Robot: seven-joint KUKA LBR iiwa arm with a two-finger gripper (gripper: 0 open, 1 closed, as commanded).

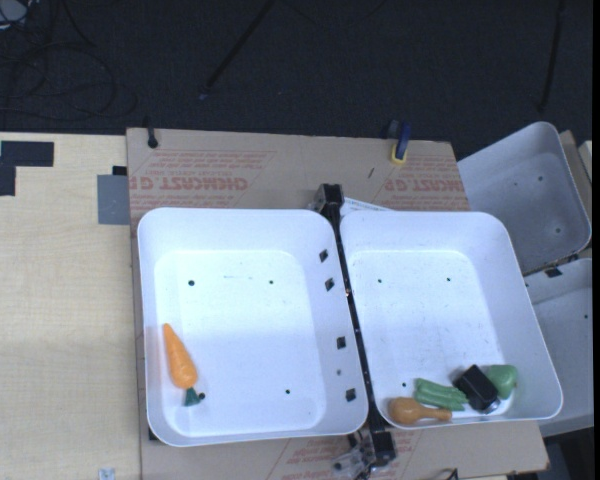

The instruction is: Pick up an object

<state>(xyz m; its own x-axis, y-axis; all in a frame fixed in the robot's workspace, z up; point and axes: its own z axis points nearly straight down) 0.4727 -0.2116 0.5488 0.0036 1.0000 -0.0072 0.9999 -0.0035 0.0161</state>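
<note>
An orange carrot (178, 358) with a small dark green top lies near the front left corner of the left bin (235, 238). In the right bin (430, 233), along the front wall, sit an orange-tan pear-shaped piece (416, 411), a long green vegetable (440, 395), a black block (476, 387) and a rounder green piece (501, 377), all crowded together and touching.
The two white bins stand side by side on a cardboard sheet (280, 173), joined by a black divider strip (345, 318). A grey-white panel (525, 193) leans at the right. A blue-and-yellow clip (401, 143) sits at the cardboard's back edge.
</note>
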